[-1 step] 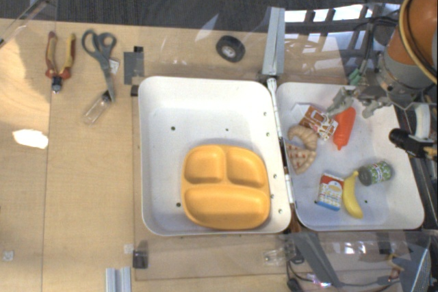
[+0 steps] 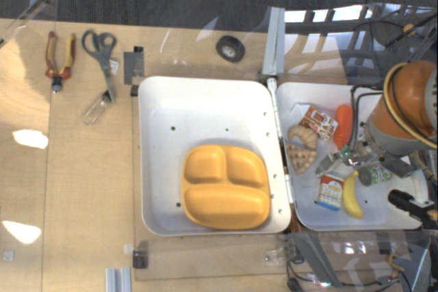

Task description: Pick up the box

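Yellow tray (image 2: 226, 186) in left bin (image 2: 157, 147); scissors (image 2: 102, 58), pliers (image 2: 59, 59) on bench.

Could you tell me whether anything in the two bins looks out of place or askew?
Nothing looks spilled or damaged. The yellow compartment tray lies upside down in the left white bin, and the small red-and-white box lies tilted beside the banana.

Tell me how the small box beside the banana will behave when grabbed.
The small box looks like thin printed carton, so probably light and crushable under a firm squeeze. Its flat faces should resist rolling. It sits against the banana, which may get nudged.
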Robot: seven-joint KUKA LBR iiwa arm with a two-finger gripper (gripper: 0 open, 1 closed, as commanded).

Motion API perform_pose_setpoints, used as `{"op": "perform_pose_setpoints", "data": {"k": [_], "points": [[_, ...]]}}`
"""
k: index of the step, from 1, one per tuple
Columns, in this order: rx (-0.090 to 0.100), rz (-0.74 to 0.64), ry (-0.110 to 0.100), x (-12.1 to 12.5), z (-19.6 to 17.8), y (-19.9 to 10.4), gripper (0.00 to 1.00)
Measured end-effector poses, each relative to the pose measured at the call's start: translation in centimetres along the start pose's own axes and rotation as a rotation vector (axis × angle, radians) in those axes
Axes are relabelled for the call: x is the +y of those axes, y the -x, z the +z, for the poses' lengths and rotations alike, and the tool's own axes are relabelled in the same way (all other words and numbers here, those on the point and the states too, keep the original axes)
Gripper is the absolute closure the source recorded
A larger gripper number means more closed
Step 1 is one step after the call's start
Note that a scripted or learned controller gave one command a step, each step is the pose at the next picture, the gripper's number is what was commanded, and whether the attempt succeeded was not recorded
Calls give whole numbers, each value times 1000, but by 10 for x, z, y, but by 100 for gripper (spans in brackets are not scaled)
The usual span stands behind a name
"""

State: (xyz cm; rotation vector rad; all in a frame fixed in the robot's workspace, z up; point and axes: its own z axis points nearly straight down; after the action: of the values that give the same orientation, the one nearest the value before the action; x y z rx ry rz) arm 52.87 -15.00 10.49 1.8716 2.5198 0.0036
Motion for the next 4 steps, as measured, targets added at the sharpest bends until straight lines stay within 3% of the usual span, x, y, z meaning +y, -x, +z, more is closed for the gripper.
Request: {"op": "perform_pose_setpoints", "data": {"k": [1,3,4], "points": [[-11,23,16,-25,14,-35,0],[-12,-10,16,-20,14,-55,0],[-18,-12,28,-16,1,-54,100]]}}
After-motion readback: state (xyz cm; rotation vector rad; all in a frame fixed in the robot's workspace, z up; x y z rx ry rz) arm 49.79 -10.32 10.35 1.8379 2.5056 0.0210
